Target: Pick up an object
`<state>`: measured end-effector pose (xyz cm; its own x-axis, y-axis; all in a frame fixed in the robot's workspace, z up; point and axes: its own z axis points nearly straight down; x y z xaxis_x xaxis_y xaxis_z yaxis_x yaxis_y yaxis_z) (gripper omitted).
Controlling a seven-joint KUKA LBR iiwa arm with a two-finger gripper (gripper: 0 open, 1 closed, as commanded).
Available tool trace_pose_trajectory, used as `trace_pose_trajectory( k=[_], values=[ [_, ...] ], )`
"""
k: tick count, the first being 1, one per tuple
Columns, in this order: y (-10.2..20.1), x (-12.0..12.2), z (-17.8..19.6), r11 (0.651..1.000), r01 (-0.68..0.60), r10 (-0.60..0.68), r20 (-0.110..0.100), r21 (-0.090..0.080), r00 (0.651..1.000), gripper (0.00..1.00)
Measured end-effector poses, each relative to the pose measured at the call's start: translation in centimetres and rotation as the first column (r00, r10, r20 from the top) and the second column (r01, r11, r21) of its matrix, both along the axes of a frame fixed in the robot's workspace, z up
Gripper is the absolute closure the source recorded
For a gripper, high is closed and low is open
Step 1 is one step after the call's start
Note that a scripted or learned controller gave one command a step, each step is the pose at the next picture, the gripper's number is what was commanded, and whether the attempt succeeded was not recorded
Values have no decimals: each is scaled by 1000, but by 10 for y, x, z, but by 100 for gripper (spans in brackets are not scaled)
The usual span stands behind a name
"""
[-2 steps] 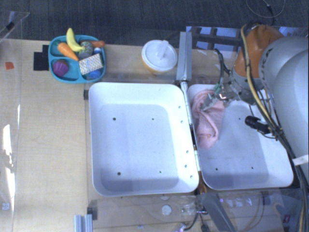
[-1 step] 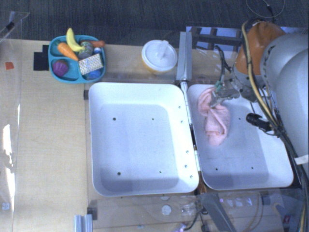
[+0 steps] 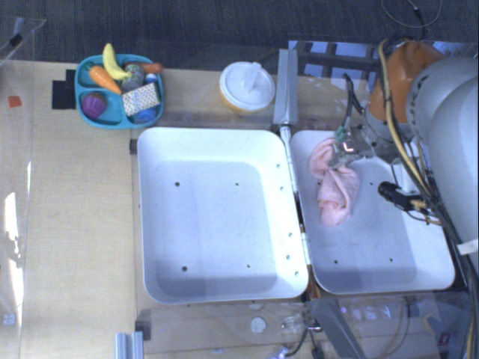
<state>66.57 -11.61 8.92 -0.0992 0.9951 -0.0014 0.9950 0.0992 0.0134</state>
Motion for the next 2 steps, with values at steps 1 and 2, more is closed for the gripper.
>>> trace_pose_trajectory(
  k=[1,2],
  values=[
    [-2,-1,-1,1000,2,-2,-2,-2,1000,0],
    [-1,-45,0,986,-165,165,1,-3,986,0]
  ],
)
